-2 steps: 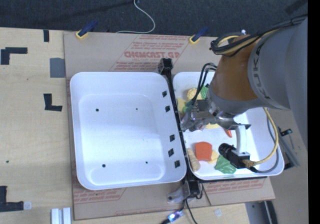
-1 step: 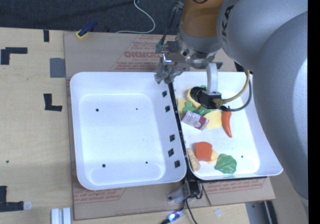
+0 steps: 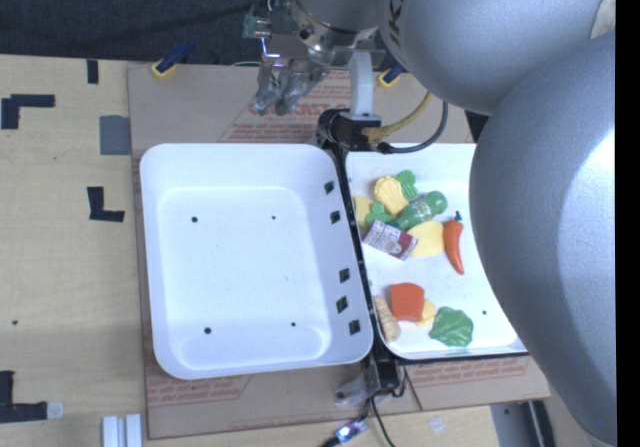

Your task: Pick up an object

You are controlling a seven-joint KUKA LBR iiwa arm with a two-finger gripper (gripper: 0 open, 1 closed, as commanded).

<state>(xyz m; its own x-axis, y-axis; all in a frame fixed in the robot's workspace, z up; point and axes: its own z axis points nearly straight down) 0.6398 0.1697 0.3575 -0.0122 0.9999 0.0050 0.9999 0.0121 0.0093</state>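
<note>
Fingers (image 3: 277, 95), seemingly closed on nothing, hang beyond the left bin (image 3: 160, 170), well apart from the toys (image 3: 410, 245) in the right bin (image 3: 480, 160).

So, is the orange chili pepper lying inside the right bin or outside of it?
Inside. The orange chili pepper lies on the floor of the right bin, beside the other toy foods, within its rim.

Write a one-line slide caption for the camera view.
KUKA arm's pincer hangs beyond the left bin, away from the toy foods piled in the right bin.
</note>
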